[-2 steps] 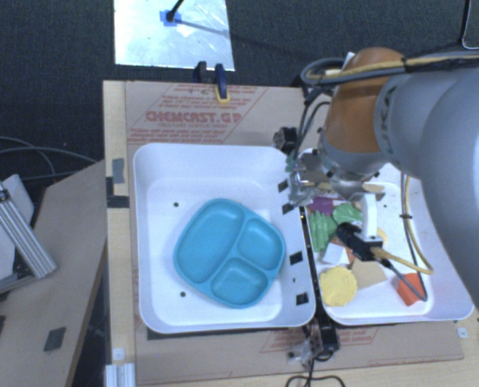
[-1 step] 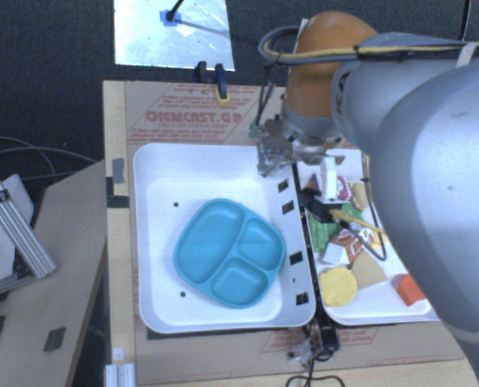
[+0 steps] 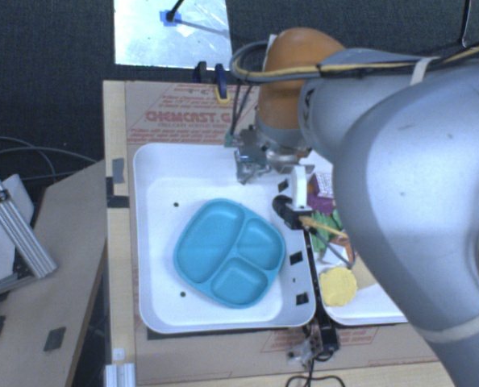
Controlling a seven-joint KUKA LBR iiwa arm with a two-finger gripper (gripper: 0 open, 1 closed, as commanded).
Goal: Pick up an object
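A blue divided plate (image 3: 229, 252) lies flat in the left white bin (image 3: 155, 240). The grey arm with its orange band reaches in from the right, and its gripper (image 3: 250, 168) hangs over the far edge of the left bin, above and behind the plate. In the right bin (image 3: 368, 306) lie a yellow round object (image 3: 338, 285), a purple and white packet (image 3: 322, 190) and some greenish items (image 3: 330, 230), partly hidden by the arm.
A cardboard sheet (image 3: 175, 115) lies under the bins at the back. Black clips (image 3: 292, 260) sit along the divider between the bins. A cable (image 3: 316, 353) hangs at the front edge. A metal frame (image 3: 14, 224) stands at the left.
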